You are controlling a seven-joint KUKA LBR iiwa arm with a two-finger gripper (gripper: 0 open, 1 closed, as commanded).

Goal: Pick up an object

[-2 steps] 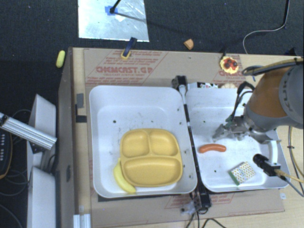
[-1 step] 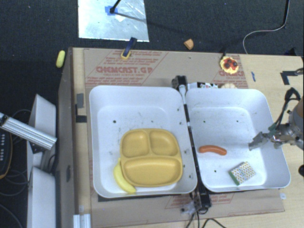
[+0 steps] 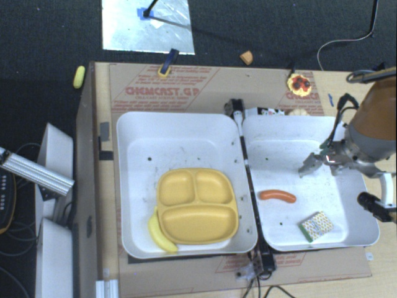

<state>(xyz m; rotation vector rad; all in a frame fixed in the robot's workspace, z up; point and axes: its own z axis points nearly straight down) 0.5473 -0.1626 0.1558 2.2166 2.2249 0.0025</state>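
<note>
Gripper (image 3: 312, 164) is being held over the right bin (image 3: 347, 241), above the sausage (image 3: 277, 195); jaw state cannot be told.

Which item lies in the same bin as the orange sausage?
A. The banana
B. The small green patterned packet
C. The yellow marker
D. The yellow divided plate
B. The small green patterned packet lies in the right-hand bin, a little nearer the front edge than the orange sausage, while the yellow divided plate and the banana sit in the left-hand bin.
</note>
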